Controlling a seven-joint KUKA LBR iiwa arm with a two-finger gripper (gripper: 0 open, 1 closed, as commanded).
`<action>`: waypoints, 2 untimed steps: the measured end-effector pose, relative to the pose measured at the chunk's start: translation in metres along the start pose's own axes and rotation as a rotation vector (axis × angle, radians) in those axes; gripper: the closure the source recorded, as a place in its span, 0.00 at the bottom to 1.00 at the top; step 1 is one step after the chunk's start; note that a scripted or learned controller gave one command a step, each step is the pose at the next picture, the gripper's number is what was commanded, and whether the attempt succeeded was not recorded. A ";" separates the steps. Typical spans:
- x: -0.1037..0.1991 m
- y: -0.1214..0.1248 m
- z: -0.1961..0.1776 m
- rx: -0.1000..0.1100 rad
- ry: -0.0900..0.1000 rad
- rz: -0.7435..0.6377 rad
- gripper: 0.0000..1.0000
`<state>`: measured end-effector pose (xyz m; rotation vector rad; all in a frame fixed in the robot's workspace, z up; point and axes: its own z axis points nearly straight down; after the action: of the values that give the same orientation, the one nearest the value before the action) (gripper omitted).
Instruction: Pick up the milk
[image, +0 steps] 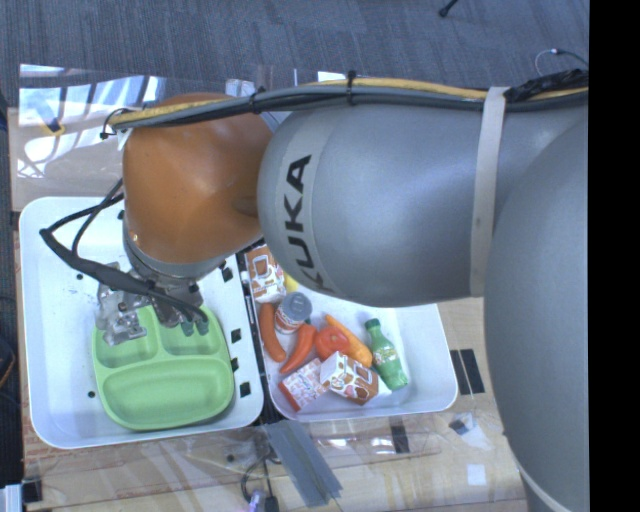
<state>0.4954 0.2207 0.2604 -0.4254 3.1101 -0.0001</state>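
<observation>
hand (150, 315) over green tray (165, 385) | grip unclear | milk (335, 380) right bin, among carrot (300, 345), bottle (385, 352)

so we've got the milk (303, 387), a small white-and-orange carton lying tipped on its side at the near edge of the right bin (437, 395), pressed up against another printed carton (350, 378) with the carrot (299, 349) just behind it

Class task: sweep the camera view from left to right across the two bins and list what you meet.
Green plastic divided tray → pincer → orange carrot → white-and-orange milk carton → green plastic bottle.
</observation>
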 end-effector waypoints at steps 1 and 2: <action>-0.007 -0.004 0.084 0.000 0.005 -0.143 1.00; 0.005 0.000 0.038 -0.001 -0.001 -0.364 1.00</action>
<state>0.4908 0.2194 0.2224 -0.9819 2.9812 0.0010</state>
